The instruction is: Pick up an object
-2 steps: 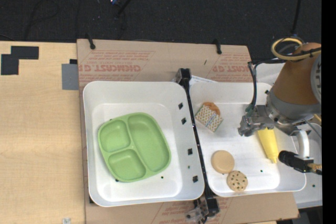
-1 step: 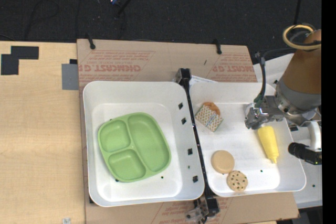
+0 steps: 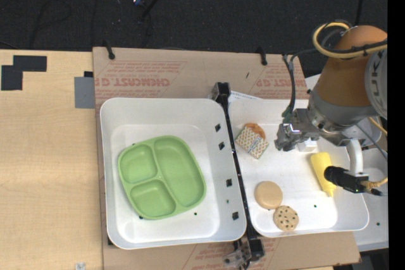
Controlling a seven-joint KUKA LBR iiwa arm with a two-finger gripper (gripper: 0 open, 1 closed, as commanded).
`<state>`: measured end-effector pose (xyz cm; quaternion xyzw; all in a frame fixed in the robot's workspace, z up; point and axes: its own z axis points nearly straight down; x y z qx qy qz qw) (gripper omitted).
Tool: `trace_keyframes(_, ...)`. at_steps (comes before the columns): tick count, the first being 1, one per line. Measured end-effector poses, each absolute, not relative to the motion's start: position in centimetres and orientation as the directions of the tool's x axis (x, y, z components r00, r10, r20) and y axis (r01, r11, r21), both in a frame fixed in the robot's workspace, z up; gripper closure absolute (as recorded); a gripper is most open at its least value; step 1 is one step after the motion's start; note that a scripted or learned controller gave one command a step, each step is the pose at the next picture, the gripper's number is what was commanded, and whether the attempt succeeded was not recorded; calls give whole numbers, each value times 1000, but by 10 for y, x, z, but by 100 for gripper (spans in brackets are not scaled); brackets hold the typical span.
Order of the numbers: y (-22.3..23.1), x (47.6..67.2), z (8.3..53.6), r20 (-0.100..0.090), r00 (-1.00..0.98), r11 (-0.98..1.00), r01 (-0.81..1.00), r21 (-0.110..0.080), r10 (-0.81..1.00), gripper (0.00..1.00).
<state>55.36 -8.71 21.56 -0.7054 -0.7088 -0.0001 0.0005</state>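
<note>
Two shallow white bins sit side by side on the worktop (image 3: 44, 167), over a sheet of cardboard (image 3: 164, 76) that seems to be there to keep them in a fixed place under the camera. The left bin (image 3: 158, 105) holds one thing, a green divided plate (image 3: 161, 177), lying flat and right way up near its middle. The right bin (image 3: 310, 202) holds the loose pieces, four in all, and they are spread apart, which leaves room to come down on one without knocking another.

- One small packet (image 3: 252, 140), orange on top with a patterned wrapper, lies close to the wall between the bins.
- One round tan biscuit (image 3: 269, 195) lies towards the near side.
- One chocolate-chip cookie (image 3: 286, 218) lies just beside that biscuit.
- One yellow piece (image 3: 319, 169) lies towards the right.

The one arm (image 3: 345, 85) reaches in from the right, and its tool (image 3: 288, 136) hangs over the right bin, near the packet but not touching it. From this angle it cannot be told whether the tool is apart or together, and nothing can be seen held in it. The packet is the nearest piece and so the likeliest target. It is tilted and sits close to the bin wall, which could make a clean hold harder.
</note>
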Motion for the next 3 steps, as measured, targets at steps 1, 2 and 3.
trace_keyframes(1, -36, 573, 223, 2, -6, 6, 1000, -1, 1000, 100)
trace_keyframes(2, 25, 576, 218, 2, -6, 6, 1000, -3, 1000, 100)
trace_keyframes(3, 72, 585, 230, 0, -4, 4, 1000, -1, 1000, 100)
